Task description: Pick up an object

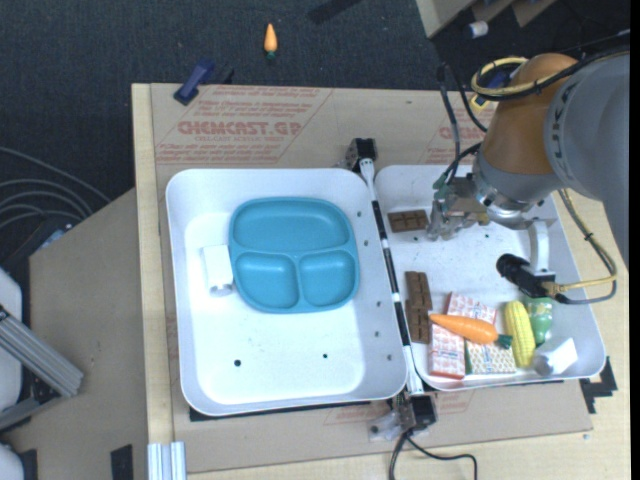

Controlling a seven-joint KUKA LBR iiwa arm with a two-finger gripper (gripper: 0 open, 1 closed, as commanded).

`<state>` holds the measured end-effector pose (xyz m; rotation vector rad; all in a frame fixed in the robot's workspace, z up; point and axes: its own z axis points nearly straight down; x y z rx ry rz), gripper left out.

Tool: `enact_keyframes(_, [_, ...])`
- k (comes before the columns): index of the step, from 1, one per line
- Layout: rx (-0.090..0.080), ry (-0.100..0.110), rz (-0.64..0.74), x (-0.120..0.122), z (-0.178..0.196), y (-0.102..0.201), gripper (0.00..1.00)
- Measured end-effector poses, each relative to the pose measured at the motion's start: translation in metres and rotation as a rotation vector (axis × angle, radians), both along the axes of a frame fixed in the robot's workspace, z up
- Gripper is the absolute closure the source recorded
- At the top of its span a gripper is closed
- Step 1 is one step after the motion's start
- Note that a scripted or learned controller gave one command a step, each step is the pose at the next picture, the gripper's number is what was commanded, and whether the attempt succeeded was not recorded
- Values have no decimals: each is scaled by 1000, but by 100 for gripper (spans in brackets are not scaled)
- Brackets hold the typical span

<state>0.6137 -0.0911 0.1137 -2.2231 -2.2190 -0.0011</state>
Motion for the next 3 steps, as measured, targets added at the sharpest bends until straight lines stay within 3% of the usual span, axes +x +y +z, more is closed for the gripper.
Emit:
enact_keyframes(1, [0,0,0,0,0,0,0])
enact_keyframes(2, [1,2,3,-67,71,44,0])
enact_keyframes(3, [0,3,1,-132,70,61,0])
